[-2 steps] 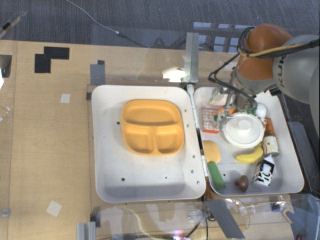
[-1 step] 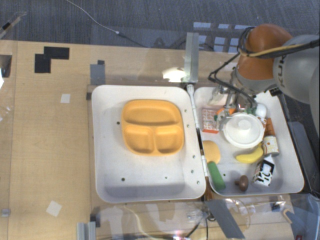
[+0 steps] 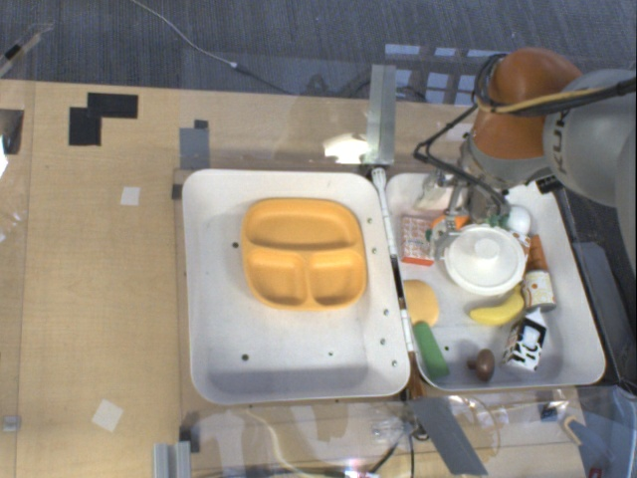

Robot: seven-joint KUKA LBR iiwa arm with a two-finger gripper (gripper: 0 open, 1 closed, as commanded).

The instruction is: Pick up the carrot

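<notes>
The carrot [image 3: 447,228] seems to be the small orange piece with a green end in the right bin [image 3: 587,352], wedged between a red-and-white packet [image 3: 416,239] and a white bowl [image 3: 485,257]; most of it is hidden. My gripper [image 3: 462,207] hangs below the orange wrist band [image 3: 523,103], just above and right of that orange piece, near the bin's back edge. Its tips are dark against the clutter.
The right bin also holds a banana [image 3: 498,311], a green cucumber [image 3: 430,352], a yellow round item [image 3: 422,302], a brown bottle [image 3: 537,257], a black-and-white carton [image 3: 526,345] and a small brown item [image 3: 482,364]. A yellow divided plate [image 3: 304,252] lies in the left bin [image 3: 214,347].
</notes>
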